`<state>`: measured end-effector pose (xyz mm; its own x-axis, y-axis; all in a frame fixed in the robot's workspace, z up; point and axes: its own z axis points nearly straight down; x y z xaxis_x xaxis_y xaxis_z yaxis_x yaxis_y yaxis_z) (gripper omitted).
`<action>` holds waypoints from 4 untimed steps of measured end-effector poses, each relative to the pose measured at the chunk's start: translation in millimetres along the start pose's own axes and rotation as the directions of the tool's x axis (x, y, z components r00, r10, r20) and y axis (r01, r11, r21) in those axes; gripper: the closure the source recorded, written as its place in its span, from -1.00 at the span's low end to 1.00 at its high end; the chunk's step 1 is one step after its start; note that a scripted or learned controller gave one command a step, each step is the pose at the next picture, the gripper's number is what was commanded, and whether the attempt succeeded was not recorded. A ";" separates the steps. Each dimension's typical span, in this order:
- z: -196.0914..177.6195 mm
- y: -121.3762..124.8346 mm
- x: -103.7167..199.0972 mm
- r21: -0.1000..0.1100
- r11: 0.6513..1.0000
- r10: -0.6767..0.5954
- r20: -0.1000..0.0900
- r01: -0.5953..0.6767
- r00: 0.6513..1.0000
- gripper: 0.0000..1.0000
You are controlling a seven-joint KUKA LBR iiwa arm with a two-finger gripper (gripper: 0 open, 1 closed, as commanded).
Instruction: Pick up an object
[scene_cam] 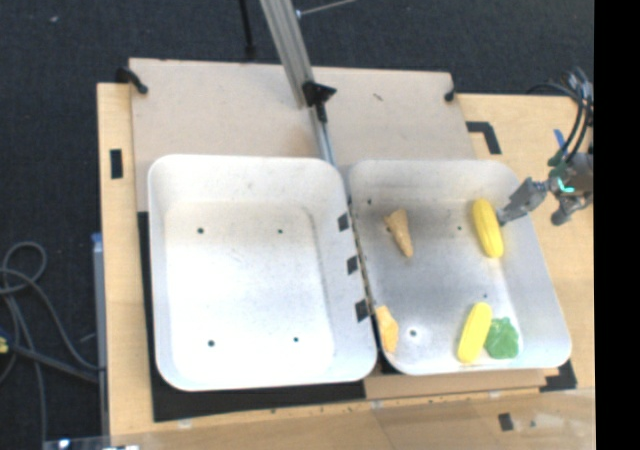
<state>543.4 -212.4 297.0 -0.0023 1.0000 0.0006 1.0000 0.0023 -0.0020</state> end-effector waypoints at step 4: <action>144.0 -3.5 -8.2 0.003 1.000 0.004 0.002 -0.004 1.000 -1.00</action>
<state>539.6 -220.5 153.1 0.0013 1.0000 -0.0012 1.0000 -0.0014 -0.0048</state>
